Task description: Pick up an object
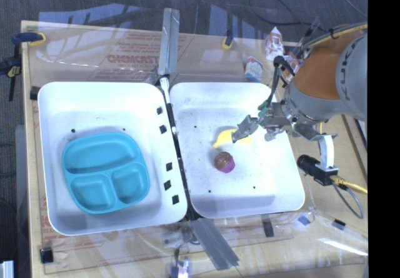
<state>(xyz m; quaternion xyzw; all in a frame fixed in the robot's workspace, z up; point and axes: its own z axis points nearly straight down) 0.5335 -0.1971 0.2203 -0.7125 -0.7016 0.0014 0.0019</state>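
In the right bin (284, 192) lie a small yellow piece (222, 139) and, just below it, a round purple-brown object (224, 162). My gripper (258, 132) hangs low over the middle of that bin, to the right of the yellow piece. Its fingers are open, and the left fingertip (244, 130) overlaps the yellow piece's right end and hides part of it. Nothing shows between the fingers. The purple-brown object sits apart from the gripper, below and to its left.
The left bin (50, 102) holds a blue divided tray (105, 171). A black ridge with clips (172, 152) separates the bins. Small packets (262, 55) and cables lie on the bench behind the right bin. The arm's orange band (322, 74) hangs over the bin's right rim.
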